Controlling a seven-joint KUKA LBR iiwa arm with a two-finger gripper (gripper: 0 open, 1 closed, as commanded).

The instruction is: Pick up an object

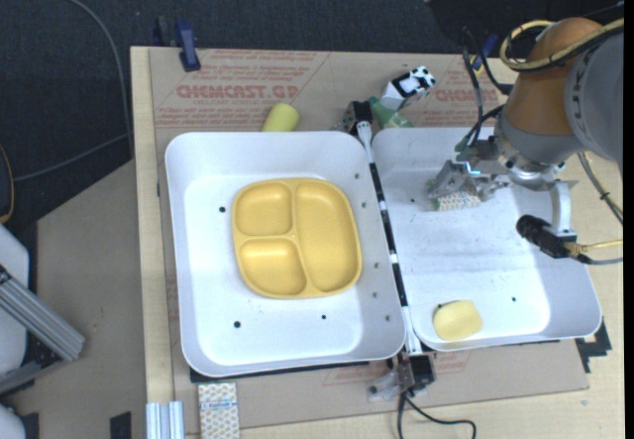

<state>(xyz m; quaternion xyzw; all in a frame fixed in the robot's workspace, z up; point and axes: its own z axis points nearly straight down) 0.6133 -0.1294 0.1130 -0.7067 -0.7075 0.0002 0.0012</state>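
- Left bin (198, 229): a yellow divided plate (295, 236) lies in its middle.
- Right bin (495, 259): a small yellow lump (457, 319) lies near the front edge, well apart from the claw.
- Claw (458, 181): low at the bin's back; its grip state cannot be told. It may close on nothing.

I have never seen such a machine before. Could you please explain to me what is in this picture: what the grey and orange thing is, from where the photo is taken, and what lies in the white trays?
The grey and orange thing is a robot arm. It reaches in from the right, and its pincer is low in the right bin, at a small speckled object. Whether the pincer grips it I cannot tell. The one camera is fixed above the bench and looks down at a slant. The left bin holds a yellow plate with three compartments. The right bin also holds a pale yellow lump near its front edge. Behind the bins, on the brown board, lie a small yellow item and a black-and-white toy.
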